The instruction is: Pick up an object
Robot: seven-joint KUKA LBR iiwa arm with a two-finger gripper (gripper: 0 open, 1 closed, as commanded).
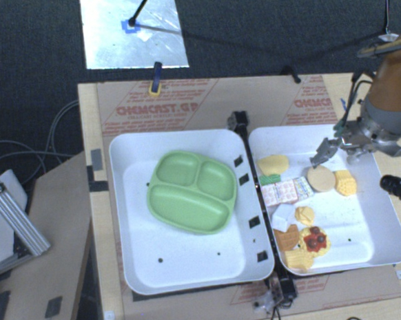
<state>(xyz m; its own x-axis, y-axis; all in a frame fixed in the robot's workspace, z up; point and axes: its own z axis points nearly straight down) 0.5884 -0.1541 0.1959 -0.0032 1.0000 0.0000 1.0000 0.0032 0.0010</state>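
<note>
1. Nearest the camera, at the front of the right-hand shallow white plastic bin (pixel 390 244), lies a yellow-and-orange toy food piece topped with red berries (pixel 309 242); it sits well below and to the left of the two-finger gripper (pixel 328 151).
2. Gripper state: one grey finger is visible, angled down and leftward. Whether the fingers are apart or closed cannot be told, and nothing is seen between them.
3. Candidate objects: a round tan plastic biscuit (pixel 320 179) lies just below the gripper tip, with a yellow corn-like piece (pixel 345 183) beside it to the right.
4. Far left of the gripper, a green sectioned plastic plate (pixel 191 191) occupies the left-hand white bin (pixel 136 264).
5. Progress: judged early; no object is lifted, so descent, grasp and lift remain.
6. Hidden: the arm's wrist is cropped at the right.
</note>
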